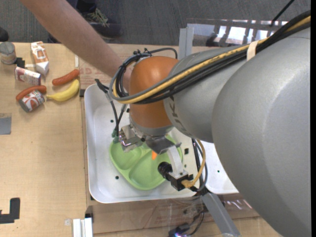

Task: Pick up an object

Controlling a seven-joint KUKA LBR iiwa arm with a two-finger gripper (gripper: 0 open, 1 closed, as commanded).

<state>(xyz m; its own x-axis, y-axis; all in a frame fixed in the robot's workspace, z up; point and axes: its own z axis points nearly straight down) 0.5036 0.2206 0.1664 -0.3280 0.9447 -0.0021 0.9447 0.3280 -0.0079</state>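
A light green divided plate (140, 169) lies in the white bin (98, 147), toward its lower middle. A small orange piece (154, 155) shows on the plate near the wrist. My gripper (129, 141) hangs low over the plate's upper left part, under the orange band of the arm (148, 93). The wrist and cables hide the fingertips, so whatever lies between them is out of sight. The grey arm covers the right half of the bin.
A person's arm (64, 19) reaches across the top left toward the bin. On the wooden bench to the left lie a yellow banana (66, 93), a red sausage (65, 77), a red can (30, 98), small cartons (38, 57) and a tin (7, 52).
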